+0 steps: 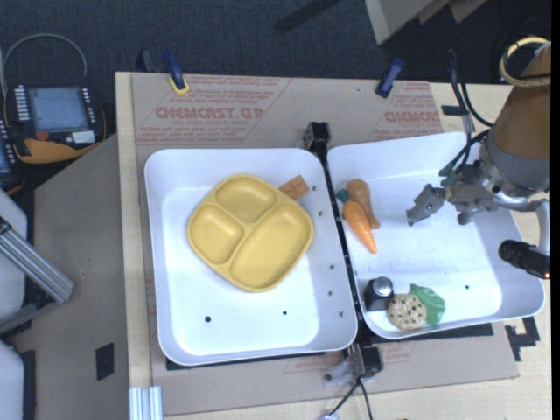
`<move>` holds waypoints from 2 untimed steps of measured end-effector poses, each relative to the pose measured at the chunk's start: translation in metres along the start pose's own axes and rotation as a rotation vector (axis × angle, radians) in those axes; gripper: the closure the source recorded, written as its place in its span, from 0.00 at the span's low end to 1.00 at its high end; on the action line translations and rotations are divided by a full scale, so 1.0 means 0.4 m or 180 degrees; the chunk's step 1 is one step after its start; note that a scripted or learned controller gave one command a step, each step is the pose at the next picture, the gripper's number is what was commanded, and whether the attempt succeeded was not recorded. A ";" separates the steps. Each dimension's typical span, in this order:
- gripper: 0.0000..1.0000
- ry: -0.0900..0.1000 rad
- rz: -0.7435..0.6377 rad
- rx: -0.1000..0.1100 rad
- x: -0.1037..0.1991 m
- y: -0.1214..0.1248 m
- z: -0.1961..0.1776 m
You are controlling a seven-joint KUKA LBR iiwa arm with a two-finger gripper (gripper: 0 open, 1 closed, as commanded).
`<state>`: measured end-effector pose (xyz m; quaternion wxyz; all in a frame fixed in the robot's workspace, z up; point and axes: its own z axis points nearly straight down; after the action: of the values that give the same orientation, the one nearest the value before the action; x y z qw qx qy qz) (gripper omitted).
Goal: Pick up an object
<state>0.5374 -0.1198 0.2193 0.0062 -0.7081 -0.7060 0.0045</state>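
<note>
Yellow divided plate (250,232) in white left bin (175,313); orange carrot (360,226), tan speckled cookie (406,311), green leafy piece (430,302) in white right bin (455,269); grey gripper (446,202); tabletop (262,112) tan board, red lettering

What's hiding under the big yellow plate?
A small brown block pokes out from under the yellow plate's far right corner. How far it reaches under, and whatever else lies there, is covered.
</note>
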 end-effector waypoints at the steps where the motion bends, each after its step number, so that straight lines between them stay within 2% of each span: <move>1: 0.00 -0.0006 -0.0010 -0.0046 0.001 0.007 -0.018; 2: 0.00 0.0000 -0.0009 -0.0024 0.027 0.005 0.121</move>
<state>0.5387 -0.1087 0.1711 0.0036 -0.7071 -0.7071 0.0018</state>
